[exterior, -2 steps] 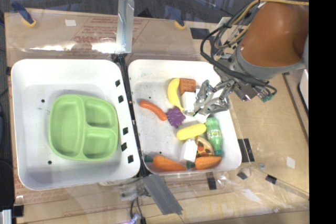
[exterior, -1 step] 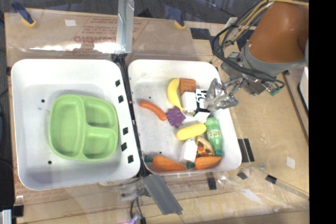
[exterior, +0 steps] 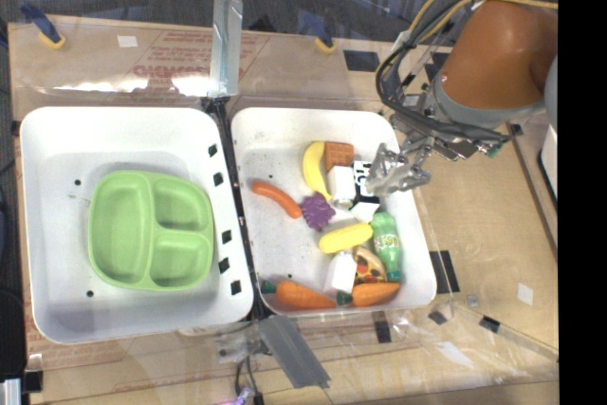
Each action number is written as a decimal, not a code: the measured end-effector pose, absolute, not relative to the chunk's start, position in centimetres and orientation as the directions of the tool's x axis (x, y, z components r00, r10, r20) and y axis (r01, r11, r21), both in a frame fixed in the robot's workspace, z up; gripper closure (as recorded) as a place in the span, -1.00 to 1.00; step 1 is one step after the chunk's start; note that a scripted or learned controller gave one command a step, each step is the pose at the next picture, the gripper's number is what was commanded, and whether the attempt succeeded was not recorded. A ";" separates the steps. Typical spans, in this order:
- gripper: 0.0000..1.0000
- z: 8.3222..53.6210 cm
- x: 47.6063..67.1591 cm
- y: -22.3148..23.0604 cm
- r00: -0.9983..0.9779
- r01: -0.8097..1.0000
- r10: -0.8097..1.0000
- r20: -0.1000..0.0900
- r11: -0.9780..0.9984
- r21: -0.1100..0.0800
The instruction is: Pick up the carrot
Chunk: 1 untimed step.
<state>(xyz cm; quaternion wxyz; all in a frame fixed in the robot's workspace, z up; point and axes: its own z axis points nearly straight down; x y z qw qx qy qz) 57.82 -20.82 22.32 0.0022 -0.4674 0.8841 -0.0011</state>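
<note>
An orange carrot point(exterior: 303, 297) with a green top lies along the front wall of the right bin point(exterior: 285, 133). A second carrot-like orange piece point(exterior: 376, 293) lies just to its right, in the front right corner. My gripper point(exterior: 393, 171) hangs over the bin's right side, beside a white block point(exterior: 340, 182) and above a green bottle point(exterior: 385, 242). It is well behind the carrots and nothing shows in it. The grey arm with its orange band point(exterior: 493, 52) reaches in from the upper right.
The right bin also holds a yellow banana point(exterior: 314, 168), a brown toast piece point(exterior: 339, 152), a red-orange sausage point(exterior: 275, 197), purple grapes point(exterior: 318, 211), a yellow corn piece point(exterior: 345, 237) and a pizza slice point(exterior: 368, 268). A green divided plate point(exterior: 150, 229) sits in the left bin point(exterior: 57, 133).
</note>
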 end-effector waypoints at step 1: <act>1.00 24.6 53.7 -20.9 -0.207 -0.978 -0.978 -0.001 0.207 0.001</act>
